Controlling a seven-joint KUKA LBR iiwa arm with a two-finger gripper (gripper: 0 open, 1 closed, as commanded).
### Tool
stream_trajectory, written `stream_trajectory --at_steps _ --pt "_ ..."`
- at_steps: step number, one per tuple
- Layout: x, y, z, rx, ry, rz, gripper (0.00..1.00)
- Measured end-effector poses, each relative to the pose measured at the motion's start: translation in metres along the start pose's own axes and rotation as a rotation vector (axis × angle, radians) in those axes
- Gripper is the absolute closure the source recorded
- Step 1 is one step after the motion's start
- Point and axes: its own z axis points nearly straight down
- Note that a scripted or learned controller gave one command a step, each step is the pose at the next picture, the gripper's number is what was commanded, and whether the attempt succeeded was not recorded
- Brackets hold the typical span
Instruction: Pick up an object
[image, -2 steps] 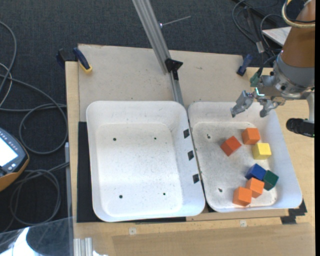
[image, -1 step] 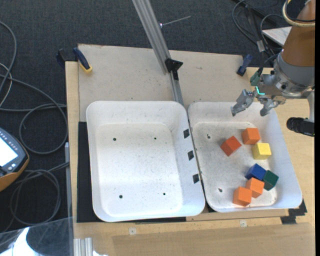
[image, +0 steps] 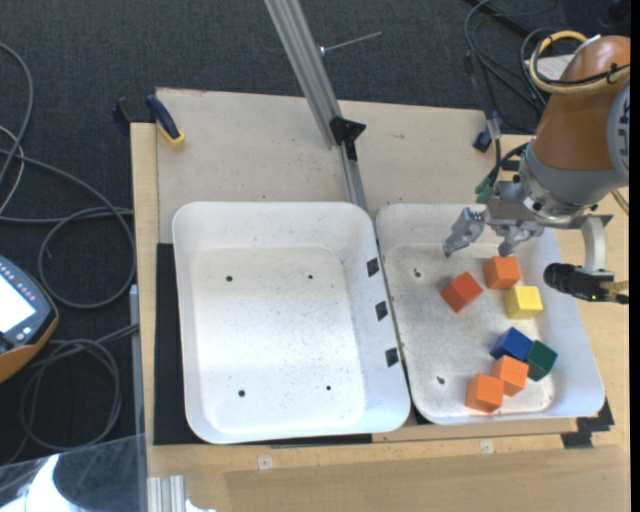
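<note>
Just 7 small cubes (image: 461, 291): 4 orange, 1 yellow, 1 blue, 1 green.

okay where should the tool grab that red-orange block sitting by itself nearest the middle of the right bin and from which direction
Grip the red-orange block across two opposite flat side faces, coming straight down from above. It lies flat on the right bin floor, turned slightly, with bare floor around it, so the tool probably needs a small wrist turn to match.
</note>
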Motion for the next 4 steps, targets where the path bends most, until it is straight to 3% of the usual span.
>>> stream_trajectory --at_steps 2,3,4 --pt "0.004 0.007 0.101 -0.012 -0.007 0.000 0.00" --pt "0.005 0.009 0.086 -0.019 -0.004 0.000 1.00" --pt "0.013 0.005 0.038 -0.014 -0.002 -0.002 1.00"
